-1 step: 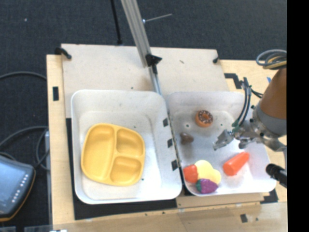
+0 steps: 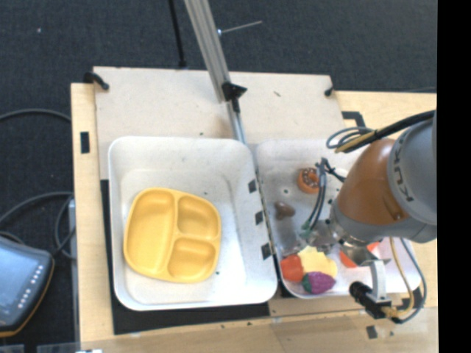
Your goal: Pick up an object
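The right bin [image 2: 283, 160] holds several small toy foods. A brown round piece with an orange rim [image 2: 308, 180] lies near its back. A small dark brown piece [image 2: 284, 210] sits left of centre. At the front lie a red-orange piece [image 2: 293, 268], a yellow piece [image 2: 318, 261] and a purple piece [image 2: 318, 282], close together. The arm's orange wrist [image 2: 368, 190] hangs over the bin's right half, and the gripper [image 2: 324, 237] points down just behind the yellow piece. The wrist hides its fingers.
A yellow three-compartment plate [image 2: 172, 235] lies in the left bin [image 2: 147, 157]. A slanted metal rail [image 2: 213, 50] runs from the top down to the gap between the bins. Cables loop beside the wrist at the right.
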Tool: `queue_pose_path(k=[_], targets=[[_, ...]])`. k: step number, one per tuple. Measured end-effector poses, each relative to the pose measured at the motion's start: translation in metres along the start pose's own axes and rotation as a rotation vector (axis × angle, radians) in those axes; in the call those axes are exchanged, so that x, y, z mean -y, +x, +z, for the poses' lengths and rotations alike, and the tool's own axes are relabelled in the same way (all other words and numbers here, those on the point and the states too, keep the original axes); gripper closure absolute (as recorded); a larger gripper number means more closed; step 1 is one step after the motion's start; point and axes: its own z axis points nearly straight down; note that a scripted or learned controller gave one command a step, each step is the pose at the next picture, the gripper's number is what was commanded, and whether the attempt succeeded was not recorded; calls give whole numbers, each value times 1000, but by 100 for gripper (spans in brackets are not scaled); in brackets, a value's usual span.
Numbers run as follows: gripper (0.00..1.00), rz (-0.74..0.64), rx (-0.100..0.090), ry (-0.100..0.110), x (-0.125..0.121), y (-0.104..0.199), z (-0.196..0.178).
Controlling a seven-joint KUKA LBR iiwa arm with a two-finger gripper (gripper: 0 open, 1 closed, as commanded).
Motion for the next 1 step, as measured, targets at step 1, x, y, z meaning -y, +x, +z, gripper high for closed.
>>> queue_pose_path(k=[1], targets=[[0, 14, 4, -41, -12, 59, -77]])
